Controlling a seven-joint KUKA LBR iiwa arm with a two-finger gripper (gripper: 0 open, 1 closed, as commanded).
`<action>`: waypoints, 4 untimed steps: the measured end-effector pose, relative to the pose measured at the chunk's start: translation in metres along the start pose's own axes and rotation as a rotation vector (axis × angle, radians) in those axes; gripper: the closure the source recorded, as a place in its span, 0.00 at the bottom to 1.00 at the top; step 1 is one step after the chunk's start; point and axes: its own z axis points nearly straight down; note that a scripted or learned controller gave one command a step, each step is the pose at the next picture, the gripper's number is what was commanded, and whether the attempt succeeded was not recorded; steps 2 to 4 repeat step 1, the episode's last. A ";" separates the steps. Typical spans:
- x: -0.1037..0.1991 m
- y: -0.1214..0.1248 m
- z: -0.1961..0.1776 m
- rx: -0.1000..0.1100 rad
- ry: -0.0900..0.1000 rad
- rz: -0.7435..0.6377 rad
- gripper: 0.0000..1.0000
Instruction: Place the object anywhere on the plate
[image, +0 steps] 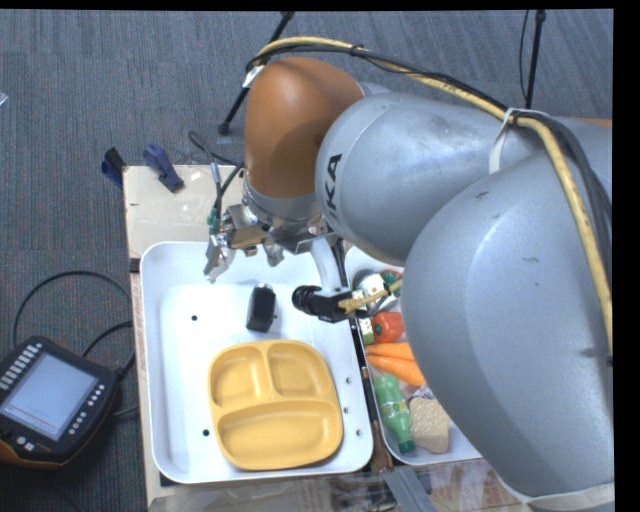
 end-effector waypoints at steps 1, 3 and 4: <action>0.010 -0.041 0.094 -0.014 0.000 0.026 0.00; 0.010 -0.041 0.094 -0.014 0.000 0.026 0.00; 0.010 -0.041 0.094 -0.014 0.000 0.026 0.00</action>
